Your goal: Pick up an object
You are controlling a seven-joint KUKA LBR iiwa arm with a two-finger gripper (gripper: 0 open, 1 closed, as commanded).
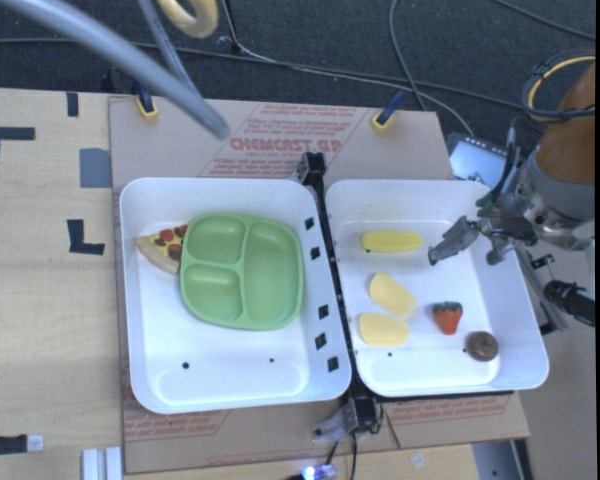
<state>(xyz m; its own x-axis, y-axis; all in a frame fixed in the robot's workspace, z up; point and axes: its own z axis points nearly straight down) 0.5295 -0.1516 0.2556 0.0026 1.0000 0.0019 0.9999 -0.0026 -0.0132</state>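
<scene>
My gripper (472,246) hangs over the right bin's (520,368) upper right part, its two fingers spread apart with nothing between them, so it is open. Below and left of it lie a yellow banana-like piece (391,241), two pale yellow chips (391,294) (382,330), a red strawberry (447,316) and a small brown round object (482,346). All of these rest on the bin floor, apart from the fingers.
The left bin (150,368) holds a green divided plate (242,270) and a pizza slice (162,248) tucked at its left edge. A black divider with clips (320,268) runs between the bins. Cables cross the dark floor behind the bench.
</scene>
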